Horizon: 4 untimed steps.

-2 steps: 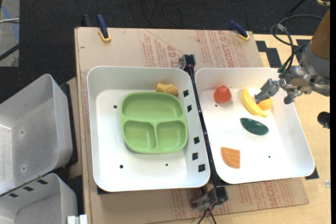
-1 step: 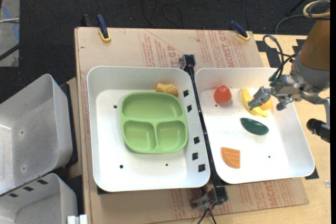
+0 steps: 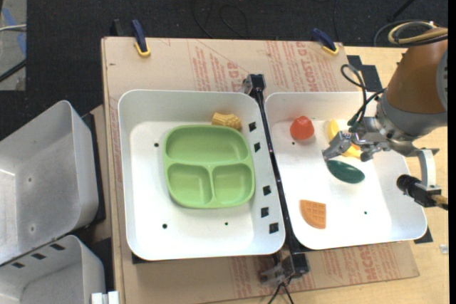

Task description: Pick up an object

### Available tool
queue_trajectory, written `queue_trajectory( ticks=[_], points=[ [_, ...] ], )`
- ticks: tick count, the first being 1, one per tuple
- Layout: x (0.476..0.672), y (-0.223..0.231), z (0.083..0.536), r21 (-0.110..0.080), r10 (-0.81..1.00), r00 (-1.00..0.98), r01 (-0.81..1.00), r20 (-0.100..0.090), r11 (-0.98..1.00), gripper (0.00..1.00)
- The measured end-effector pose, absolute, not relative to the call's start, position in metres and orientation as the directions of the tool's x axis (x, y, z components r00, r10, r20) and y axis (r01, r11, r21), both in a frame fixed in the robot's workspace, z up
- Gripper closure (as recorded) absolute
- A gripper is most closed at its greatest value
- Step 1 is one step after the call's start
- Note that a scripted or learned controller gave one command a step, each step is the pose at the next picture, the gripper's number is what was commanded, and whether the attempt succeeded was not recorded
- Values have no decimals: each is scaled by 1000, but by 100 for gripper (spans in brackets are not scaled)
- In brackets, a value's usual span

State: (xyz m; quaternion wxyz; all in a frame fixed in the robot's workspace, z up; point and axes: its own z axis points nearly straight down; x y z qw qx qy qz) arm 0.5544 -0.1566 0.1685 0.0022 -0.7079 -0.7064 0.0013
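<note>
Right now, in the camera view, your arm (image 3: 420,85) reaches in from the right over the right bin (image 3: 406,221), and the gripper (image 3: 343,147) hangs low above that bin's far middle. Its grey fingers (image 3: 333,152) look spread a little, one tip pointing left and the other nearer the wrist, with a yellow object (image 3: 350,150) showing between and under them. You cannot tell from this slant whether the tips touch that yellow piece or merely hover over it, so do not count it as held.

Just near of the gripper lies a dark green object (image 3: 345,171), close beside the yellow one, perhaps touching it. A red object (image 3: 302,127) sits to the left of the gripper, apart from it. An orange waffle-like piece (image 3: 313,213) lies on the near side of the same bin, well apart from the rest.

The left bin (image 3: 135,224) carries a green divided plate (image 3: 210,165), and a tan ridged piece (image 3: 226,120) rests just beyond the plate's far edge.

You are, by the look of it, at the approach-and-grasp step, with nothing lifted yet. The next move calls for settling the fingers squarely round the yellow object, closing firmly, and keeping clear of the green one so it does not get nudged or pinched along with it.
</note>
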Motion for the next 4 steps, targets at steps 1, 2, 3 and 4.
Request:
queue_trajectory(
  ticks=[1,2,3,4],
  points=[
    [560,-164,114,-5,1000,3,1000,1,-3,0],
    [561,-164,127,1,1000,3,1000,-1,-3,100],
    [564,-158,188,5,1000,-4,1000,-1,4,100],
    [575,-158,246,6,1000,-4,1000,-2,4,100]
  ],
)
